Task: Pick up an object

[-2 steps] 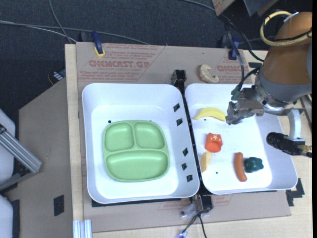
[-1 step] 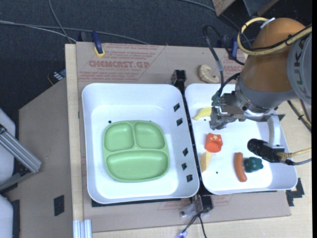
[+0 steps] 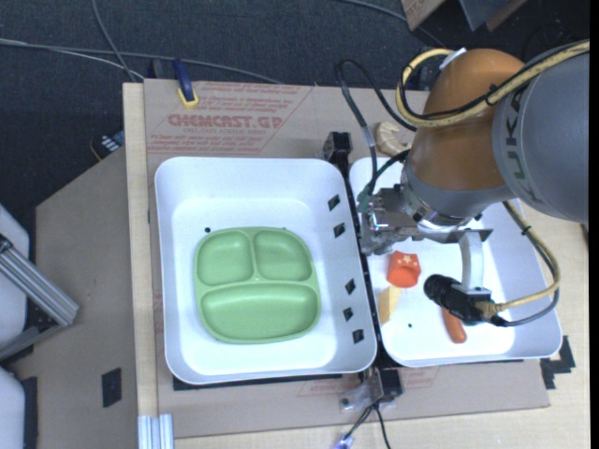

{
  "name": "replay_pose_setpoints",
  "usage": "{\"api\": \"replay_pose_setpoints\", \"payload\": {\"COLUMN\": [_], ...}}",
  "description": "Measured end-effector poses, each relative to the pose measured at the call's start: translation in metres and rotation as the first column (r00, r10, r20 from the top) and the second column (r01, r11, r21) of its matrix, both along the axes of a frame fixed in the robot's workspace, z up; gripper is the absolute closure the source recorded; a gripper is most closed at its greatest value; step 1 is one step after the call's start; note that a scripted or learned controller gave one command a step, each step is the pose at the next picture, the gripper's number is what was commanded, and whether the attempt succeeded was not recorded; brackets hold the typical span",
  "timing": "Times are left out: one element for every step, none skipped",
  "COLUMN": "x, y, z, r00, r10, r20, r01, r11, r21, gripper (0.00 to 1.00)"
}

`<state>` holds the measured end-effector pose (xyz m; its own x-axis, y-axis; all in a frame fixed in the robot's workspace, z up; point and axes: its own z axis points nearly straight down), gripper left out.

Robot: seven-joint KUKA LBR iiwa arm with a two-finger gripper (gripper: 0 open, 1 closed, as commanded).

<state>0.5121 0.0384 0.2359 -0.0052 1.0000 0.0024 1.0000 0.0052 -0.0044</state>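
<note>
Orange band and grey housing of the arm [image 3: 468, 120], the part nearest the camera, fill the upper right and hang over the right bin [image 3: 524, 340]. Beneath the wrist, the gripper [image 3: 393, 237] points down near that bin's left wall; whether its jaws stand apart or together cannot be told, and nothing is seen held between them. Just below the gripper lies a small orange-red object [image 3: 404, 269] on the bin floor, apart from the gripper. Just beside it, lower left, lies a pale yellow wedge [image 3: 385, 302] close to the wall. To the right, an orange stick-shaped item [image 3: 456, 329] lies partly under a black fitting [image 3: 449, 293] with a yellow cable. Farther out, the left bin [image 3: 178, 251] holds a green three-compartment tray [image 3: 257, 283], lying flat near its middle. Both bins rest on a cardboard-covered bench [image 3: 225, 115].
</note>
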Motion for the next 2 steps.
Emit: {"api": "replay_pose_setpoints", "payload": {"x": [0.0125, 0.0122], "y": [0.0496, 0.0464], "z": [-0.0016, -0.0012], "r00": [1.0, 1.0], "r10": [0.001, -0.004], "r20": [0.005, 0.004], "r01": [-0.001, 0.004], "r11": [1.0, 1.0], "r21": [0.0, -0.002], "gripper": [1.0, 0.0]}}
